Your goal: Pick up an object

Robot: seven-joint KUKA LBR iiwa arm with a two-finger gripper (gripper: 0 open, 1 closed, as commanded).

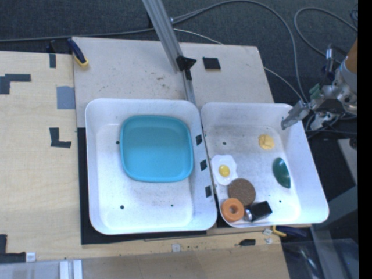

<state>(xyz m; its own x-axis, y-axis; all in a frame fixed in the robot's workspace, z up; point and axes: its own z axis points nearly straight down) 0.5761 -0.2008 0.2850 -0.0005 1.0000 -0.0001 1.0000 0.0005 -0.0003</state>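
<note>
The right bin (pixel 308 179) holds several small items: a yellow piece (pixel 266 142), a dark green oval (pixel 281 172), a fried-egg toy (pixel 224 169), a brown round disc (pixel 241 190), an orange ring (pixel 233 210) and a black-and-silver object (pixel 258 211). My gripper (pixel 302 118) hangs over the bin's upper right corner, above and to the right of the yellow piece. It stands open with nothing between its fingers.
A square blue plate (pixel 157 148) lies in the left bin (pixel 102 173). A metal pole (pixel 168 34) slants up from between the bins. Cables (pixel 279 22) run across the dark floor at the back right.
</note>
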